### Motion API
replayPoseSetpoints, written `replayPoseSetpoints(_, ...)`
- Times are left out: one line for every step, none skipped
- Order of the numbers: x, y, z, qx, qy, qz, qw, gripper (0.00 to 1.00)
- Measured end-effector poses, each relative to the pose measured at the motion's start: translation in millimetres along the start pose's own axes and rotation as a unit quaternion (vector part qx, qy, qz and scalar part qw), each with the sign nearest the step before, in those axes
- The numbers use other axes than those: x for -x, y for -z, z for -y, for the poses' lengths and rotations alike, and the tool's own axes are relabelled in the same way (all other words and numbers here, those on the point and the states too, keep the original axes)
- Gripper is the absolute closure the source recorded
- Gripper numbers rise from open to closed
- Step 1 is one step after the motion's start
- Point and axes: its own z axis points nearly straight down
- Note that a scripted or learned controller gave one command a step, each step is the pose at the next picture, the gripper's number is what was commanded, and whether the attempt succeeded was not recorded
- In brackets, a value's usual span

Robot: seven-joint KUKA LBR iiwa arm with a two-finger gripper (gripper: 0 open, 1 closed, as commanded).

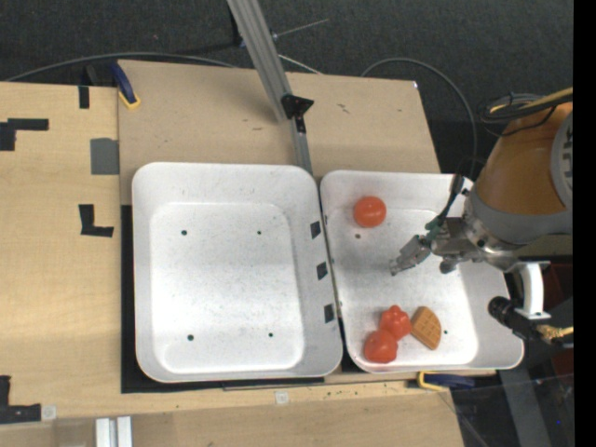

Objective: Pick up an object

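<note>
- Red ball (370,211) lying far in right bin (466,357); red pieces (386,333) and waffle-like piece (426,327) sitting near.
- Claw (410,257) hovering mid-bin between them, fingers parted, gripping nothing, likely lining up a pick.

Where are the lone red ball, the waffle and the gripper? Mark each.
red ball (370,211), camera view, its middle.
waffle (426,327), camera view, its top face.
gripper (400,264), camera view, between its fingertips.

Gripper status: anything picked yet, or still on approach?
Nothing looks picked. The gripper sits over the middle of the right bin, with nothing visible in it. The tomato lies behind it; the red pieces and waffle lie near the front rim. Left: grasp and lift.
</note>
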Motion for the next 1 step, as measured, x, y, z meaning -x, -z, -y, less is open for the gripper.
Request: replayPoseSetpoints(-2.1,-44.3,-2.7,0.001,0.0,0.0,1.0,0.0)
